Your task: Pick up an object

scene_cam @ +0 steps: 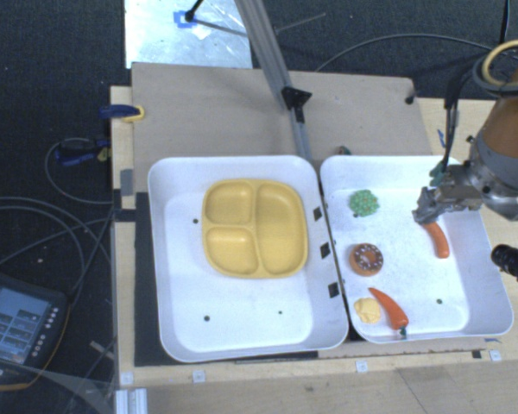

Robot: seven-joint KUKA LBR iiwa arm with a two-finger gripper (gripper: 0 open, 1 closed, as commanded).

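Under the fingers (431, 215) lies a slim orange-red sausage (438, 240), tilted.

The wooden bench (207, 110) bears 2 white bins (181, 317) (483, 309) side by side.

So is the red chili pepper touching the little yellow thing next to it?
Touching, as far as the camera view shows: the red chili pepper lies against the right edge of the small yellow piece in the right bin, with no white showing between them.

Divided plate (255, 228) in left bin (177, 317); doughnut (366, 259), perhaps, in right bin (483, 300).
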